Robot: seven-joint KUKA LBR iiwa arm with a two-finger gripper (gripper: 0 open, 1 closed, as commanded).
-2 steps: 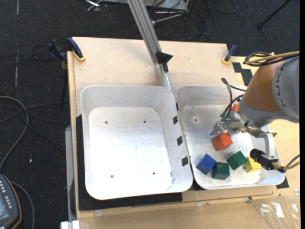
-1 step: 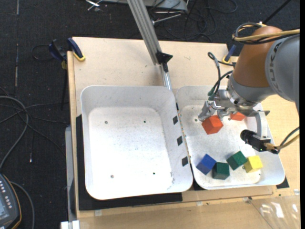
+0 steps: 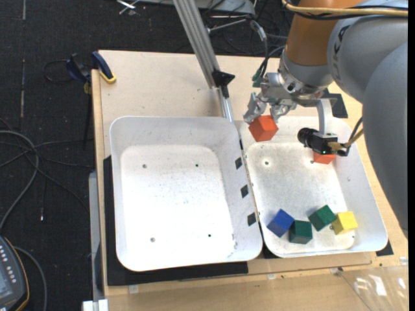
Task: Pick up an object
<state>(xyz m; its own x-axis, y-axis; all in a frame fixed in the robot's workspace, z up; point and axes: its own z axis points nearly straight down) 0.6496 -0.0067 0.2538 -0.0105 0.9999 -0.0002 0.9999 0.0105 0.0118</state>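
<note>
A: While the arm hangs over the right bin (image 3: 363,193), note the gripper (image 3: 264,114) at the bin's 12 o'clock edge, with the orange block (image 3: 263,128) directly beneath it. Fingers flank the block's top. I read them as clamped on the block, which looks lifted clear of the bin floor.

B: Handling?

A: Judging by looks: a small, rigid cube, light, probably painted wood or plastic. Flat faces, so a pinch across two opposite sides should hold; smooth paint could slip if the grip sits too near the top edge. Not fragile.

B: Other candidates, same view?

A: Four more cubes cluster at the bin's 6 o'clock: blue block (image 3: 281,221), dark green block (image 3: 300,230), green block (image 3: 321,217), yellow block (image 3: 345,222). Some touch, so finger room is tighter there. A small red piece (image 3: 323,158) lies near 2 o'clock under a black fitting.

B: Left bin (image 3: 130,141)?

A: Bare white floor with specks; both bins rest on the counter (image 3: 149,83).
</note>
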